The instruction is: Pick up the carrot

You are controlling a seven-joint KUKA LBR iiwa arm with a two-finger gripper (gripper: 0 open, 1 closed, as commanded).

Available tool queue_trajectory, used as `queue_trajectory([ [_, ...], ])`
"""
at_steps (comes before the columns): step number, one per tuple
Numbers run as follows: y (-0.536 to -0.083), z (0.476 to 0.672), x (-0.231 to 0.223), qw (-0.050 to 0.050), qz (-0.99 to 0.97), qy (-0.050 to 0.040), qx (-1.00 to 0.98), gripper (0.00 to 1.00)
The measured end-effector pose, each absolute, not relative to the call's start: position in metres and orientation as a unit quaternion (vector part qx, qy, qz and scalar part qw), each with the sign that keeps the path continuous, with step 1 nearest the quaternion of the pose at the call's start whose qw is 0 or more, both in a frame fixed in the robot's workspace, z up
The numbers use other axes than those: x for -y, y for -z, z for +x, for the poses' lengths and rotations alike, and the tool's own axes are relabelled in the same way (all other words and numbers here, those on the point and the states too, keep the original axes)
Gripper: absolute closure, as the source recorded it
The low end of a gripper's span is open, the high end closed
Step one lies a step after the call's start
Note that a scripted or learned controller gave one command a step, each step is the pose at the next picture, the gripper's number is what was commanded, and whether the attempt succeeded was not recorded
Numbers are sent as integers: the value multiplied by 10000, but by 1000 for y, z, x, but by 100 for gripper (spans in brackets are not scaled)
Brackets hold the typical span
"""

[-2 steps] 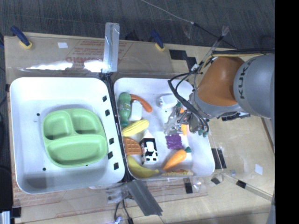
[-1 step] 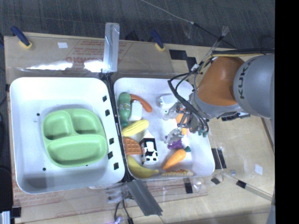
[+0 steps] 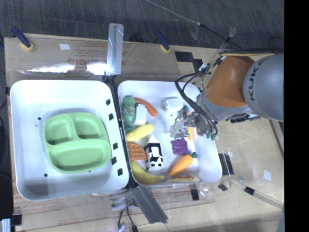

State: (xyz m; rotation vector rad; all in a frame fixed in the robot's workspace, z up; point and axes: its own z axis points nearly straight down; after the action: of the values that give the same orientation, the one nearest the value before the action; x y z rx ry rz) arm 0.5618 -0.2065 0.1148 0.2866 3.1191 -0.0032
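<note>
The carrot (image 3: 180,165) is orange with a green top and lies tilted near the front right corner of the right bin (image 3: 210,161). My gripper (image 3: 185,123) hangs over the right half of that bin, behind the carrot and just beyond a bunch of purple grapes (image 3: 179,146). It is apart from the carrot. The wrist and its cables hide part of the gripper.
The right bin also holds a corn cob (image 3: 140,131), a banana (image 3: 145,176), a waffle (image 3: 136,152), a black-and-white cow toy (image 3: 154,156), a green bottle-like item (image 3: 128,111) and a long orange piece (image 3: 147,106). A green divided plate (image 3: 76,141) sits in the left bin (image 3: 24,100).
</note>
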Motion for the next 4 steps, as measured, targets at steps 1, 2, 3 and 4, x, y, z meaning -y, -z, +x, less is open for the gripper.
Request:
queue_trajectory([
  [1, -92, 514, 209, 5, 813, -3, -9967, 100],
  [2, -93, 515, 209, 11, 809, -2, -9967, 0],
  [3, -103, 517, 208, 23, 777, 0, -9970, 100],
  [4, -103, 517, 207, 22, 774, -1, -9970, 0],
])
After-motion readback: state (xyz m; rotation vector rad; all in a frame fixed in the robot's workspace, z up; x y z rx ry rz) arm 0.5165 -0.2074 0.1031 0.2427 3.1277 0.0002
